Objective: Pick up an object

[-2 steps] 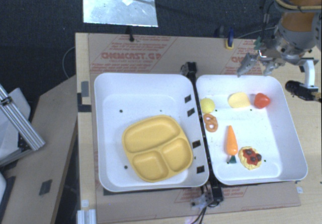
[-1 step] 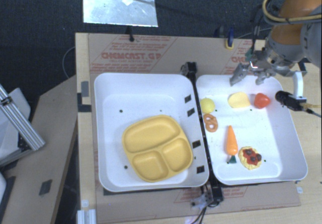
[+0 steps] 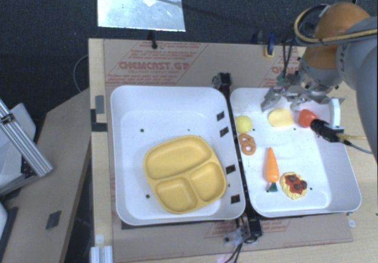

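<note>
Toys in the right bin (image 3: 339, 194) look light and hard; the claw (image 3: 282, 97) hangs near the yellow block (image 3: 280, 117), and I cannot tell if it is wide or narrow.

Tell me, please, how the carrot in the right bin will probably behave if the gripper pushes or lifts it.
The carrot looks like moulded plastic, so it is probably stiff and light. Its rounded, tapered body lies flat on the right bin, so a sideways push may roll or swing it. The smooth surface could slip between fingers. The pretzel and pizza lie close, so it might bump them.
</note>
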Motion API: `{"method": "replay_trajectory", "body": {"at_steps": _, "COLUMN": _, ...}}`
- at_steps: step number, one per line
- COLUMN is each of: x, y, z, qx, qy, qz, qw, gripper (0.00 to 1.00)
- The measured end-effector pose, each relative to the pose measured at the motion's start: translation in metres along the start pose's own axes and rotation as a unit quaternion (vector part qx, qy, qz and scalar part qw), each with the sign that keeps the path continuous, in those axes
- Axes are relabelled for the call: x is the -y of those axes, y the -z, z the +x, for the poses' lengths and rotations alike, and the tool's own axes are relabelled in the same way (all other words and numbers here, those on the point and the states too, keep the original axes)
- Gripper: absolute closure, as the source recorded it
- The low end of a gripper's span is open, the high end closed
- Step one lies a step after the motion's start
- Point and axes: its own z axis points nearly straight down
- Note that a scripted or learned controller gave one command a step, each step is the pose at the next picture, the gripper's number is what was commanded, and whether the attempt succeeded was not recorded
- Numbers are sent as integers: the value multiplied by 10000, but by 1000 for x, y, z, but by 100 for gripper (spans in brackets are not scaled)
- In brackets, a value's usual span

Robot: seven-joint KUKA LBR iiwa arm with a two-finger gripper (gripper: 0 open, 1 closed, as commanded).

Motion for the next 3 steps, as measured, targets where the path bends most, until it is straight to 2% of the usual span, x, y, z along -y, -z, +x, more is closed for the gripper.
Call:
{"method": "replay_trajectory", "body": {"at_steps": 1, "x": -1, "y": -51, "z": 0, "qx": 7, "qy": 4, "qz": -21, "qw": 10000, "gripper": 0}}
{"method": "replay_trajectory", "body": {"at_steps": 2, "x": -3, "y": -35, "z": -1, "qx": 16, "qy": 12, "qz": -57, "qw": 10000, "gripper": 100}}
{"method": "replay_trajectory", "body": {"at_steps": 3, "x": -2, "y": 24, "z": 9, "qx": 5, "qy": 16, "qz": -48, "qw": 10000, "gripper": 100}}
